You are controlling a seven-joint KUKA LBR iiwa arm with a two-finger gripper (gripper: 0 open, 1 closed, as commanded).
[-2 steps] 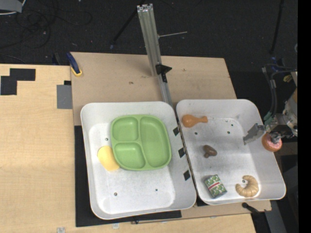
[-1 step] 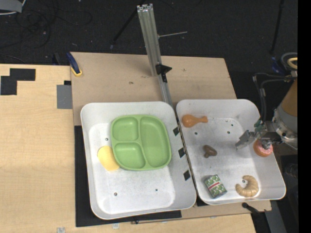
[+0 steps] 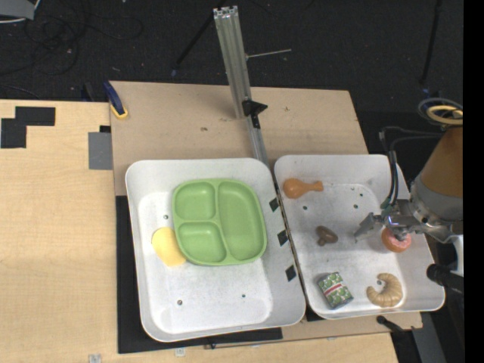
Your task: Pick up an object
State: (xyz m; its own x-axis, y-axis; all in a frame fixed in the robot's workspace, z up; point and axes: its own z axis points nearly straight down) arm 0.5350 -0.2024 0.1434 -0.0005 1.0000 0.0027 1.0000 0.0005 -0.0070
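Observation:
My gripper (image 3: 384, 231) is low in the right bin (image 3: 355, 169), near its right wall, below the grey arm with its orange band (image 3: 446, 165). A small red and pink round object (image 3: 396, 240) lies right under the gripper, partly hidden by it. I cannot tell whether the gripper touches it. A small brown lump (image 3: 327, 235) sits to the left of the gripper. An orange drumstick-shaped toy (image 3: 301, 188) lies at the bin's far left. A green patterned box (image 3: 333, 290) and a tan croissant (image 3: 386, 290) lie along the near side.
The left bin (image 3: 151, 293) holds a green divided plate (image 3: 219, 221) with a yellow object (image 3: 168, 246) tucked at its left edge. A metal post (image 3: 236, 66) rises behind the bins. Black clips (image 3: 281, 237) sit between the two bins.

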